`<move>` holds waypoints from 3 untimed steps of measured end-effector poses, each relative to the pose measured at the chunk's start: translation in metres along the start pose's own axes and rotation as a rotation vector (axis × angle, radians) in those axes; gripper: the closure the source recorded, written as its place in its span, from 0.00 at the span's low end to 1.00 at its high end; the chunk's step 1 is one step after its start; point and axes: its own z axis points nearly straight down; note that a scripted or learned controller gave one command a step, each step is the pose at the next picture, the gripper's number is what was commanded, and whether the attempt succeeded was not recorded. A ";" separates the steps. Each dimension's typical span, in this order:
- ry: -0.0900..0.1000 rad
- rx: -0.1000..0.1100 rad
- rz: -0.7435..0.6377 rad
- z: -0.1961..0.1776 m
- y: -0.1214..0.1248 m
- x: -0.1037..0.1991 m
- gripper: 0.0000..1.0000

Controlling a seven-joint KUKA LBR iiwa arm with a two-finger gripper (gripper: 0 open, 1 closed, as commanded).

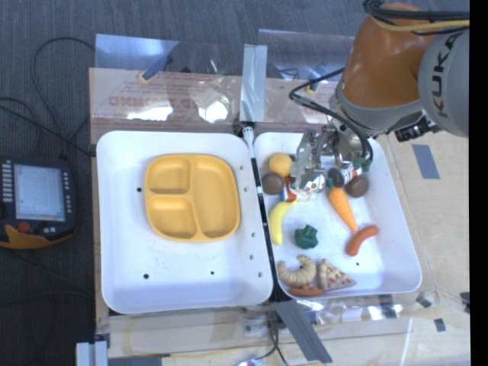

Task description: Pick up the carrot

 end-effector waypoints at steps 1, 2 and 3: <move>0.003 -0.001 -0.349 0.025 -0.062 0.040 1.00; -0.006 0.000 -0.703 0.160 -0.132 0.021 1.00; -0.003 -0.001 -0.433 0.062 -0.123 0.042 1.00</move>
